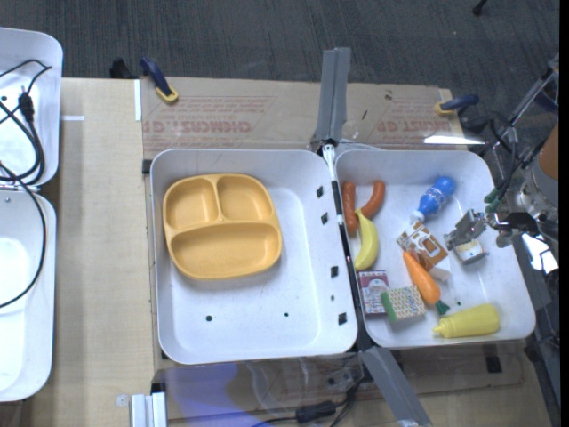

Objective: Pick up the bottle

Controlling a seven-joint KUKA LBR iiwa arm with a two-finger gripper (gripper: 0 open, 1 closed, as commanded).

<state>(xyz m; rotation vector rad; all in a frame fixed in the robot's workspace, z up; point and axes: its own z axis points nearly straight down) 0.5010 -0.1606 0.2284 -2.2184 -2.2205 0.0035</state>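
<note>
- Your bottle (435, 197), blue with a white cap end, lies tilted in the right bin (507, 265), up by the back wall, just beside the snack packet (423, 244).
- The jaws (468, 237) sit near the bottle, lower and to its right, over a small grey block (470, 253). You cannot tell how wide they stand or whether they hold anything.
- Watch for a wrong grab: the grey block and the packet lie closer to the jaws than the bottle does.
- The bottle looks round, so it may roll away towards the sausages (369, 199) if nudged.
</note>
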